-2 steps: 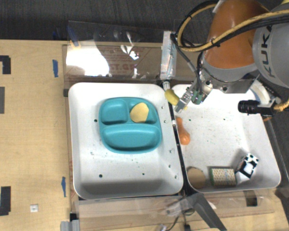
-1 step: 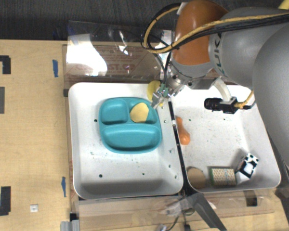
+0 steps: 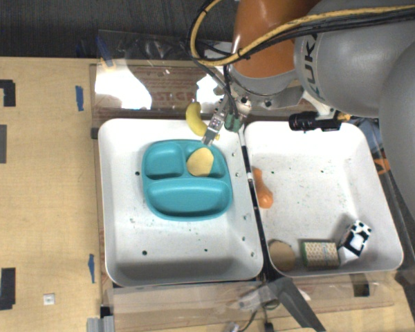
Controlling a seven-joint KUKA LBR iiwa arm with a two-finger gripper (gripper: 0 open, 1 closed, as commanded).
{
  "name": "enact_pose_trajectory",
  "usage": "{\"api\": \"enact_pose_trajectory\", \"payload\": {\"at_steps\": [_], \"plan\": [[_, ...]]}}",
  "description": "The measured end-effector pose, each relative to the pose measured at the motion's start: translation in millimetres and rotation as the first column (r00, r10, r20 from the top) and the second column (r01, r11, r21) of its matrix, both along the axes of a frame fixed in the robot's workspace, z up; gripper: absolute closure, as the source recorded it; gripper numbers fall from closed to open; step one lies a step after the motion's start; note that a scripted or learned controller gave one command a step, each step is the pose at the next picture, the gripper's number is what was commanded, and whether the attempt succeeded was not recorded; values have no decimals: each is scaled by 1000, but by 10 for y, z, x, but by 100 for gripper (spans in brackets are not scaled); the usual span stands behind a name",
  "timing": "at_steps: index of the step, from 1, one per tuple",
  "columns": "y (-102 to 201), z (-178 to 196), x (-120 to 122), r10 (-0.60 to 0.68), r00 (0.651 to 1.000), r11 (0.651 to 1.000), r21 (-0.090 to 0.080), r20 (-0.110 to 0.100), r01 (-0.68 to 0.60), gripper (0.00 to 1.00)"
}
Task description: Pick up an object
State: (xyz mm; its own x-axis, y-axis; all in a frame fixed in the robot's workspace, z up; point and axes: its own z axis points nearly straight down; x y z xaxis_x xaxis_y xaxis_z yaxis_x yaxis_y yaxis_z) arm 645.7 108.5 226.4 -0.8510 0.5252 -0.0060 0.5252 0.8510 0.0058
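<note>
Over left bin's (image 3: pixel 124 241) far edge, gripper (image 3: pixel 214 126) points down beside banana (image 3: pixel 194 118).

two white bins (image 3: pixel 124 254), wooden bench (image 3: pixel 34 206)

Arm (image 3: pixel 360 54): large smooth grey casing, rounded, glossy with soft highlights. Black lettering on the grey shell near the wrist, partly cut off; "KU" legible. Orange-brown domed band (image 3: pixel 266 19) sits next to the grey segment, above a lighter grey ring. Cable bundle (image 3: pixel 318 21), black and yellow, runs across the orange band and grey casing and loops out to the left of the band. Small black fitting (image 3: pixel 311 121) on the underside of the grey ring. Gripper (image 3: pixel 214 126): slim, metallic, with a greenish part near its base.
</note>
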Motion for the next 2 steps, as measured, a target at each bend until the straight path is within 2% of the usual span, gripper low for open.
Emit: {"api": "enact_pose_trajectory", "payload": {"at_steps": [1, 2], "plan": [[-141, 367, -55, 493, 870, 870, -4, 2, -493, 100], [-559, 542, -309, 828, 561, 561, -5, -3, -828, 100]]}}
